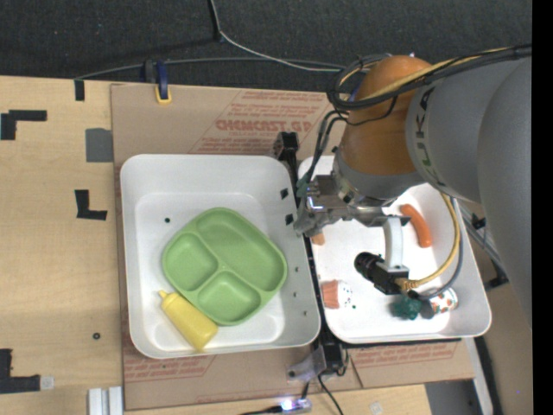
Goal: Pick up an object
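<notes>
Green plate (223, 266) and yellow bottle (186, 320) lay side by side in the left bin (173, 184). Over the right bin's (367, 320) left wall hung the claw (309, 219), apart or together I could not tell. Right of it lay a pink block (330, 294) and an orange stick (418, 225).
</notes>
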`<control>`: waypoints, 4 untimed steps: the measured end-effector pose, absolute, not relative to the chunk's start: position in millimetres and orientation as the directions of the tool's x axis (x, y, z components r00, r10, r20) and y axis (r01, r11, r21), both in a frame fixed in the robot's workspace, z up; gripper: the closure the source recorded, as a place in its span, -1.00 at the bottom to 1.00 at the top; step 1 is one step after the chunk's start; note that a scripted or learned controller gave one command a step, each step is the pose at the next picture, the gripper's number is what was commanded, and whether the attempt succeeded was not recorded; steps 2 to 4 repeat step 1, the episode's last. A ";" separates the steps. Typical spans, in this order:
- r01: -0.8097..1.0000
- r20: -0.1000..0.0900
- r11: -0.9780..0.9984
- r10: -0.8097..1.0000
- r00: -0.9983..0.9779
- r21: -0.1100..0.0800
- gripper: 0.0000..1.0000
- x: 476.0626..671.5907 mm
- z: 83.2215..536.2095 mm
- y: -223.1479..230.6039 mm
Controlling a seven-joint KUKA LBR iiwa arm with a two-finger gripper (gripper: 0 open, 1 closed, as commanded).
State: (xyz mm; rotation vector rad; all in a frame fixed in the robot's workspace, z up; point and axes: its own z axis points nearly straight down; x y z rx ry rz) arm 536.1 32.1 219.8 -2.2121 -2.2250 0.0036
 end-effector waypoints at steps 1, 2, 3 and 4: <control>1.000 0.001 0.008 1.000 -0.008 -0.002 1.00 519.2 231.2 86.3; 1.000 0.001 0.008 1.000 -0.008 -0.002 1.00 519.2 231.2 86.3; 1.000 0.001 0.008 1.000 -0.008 -0.002 1.00 519.2 231.2 86.3; 1.000 0.001 0.008 1.000 -0.008 -0.002 1.00 519.2 231.2 86.3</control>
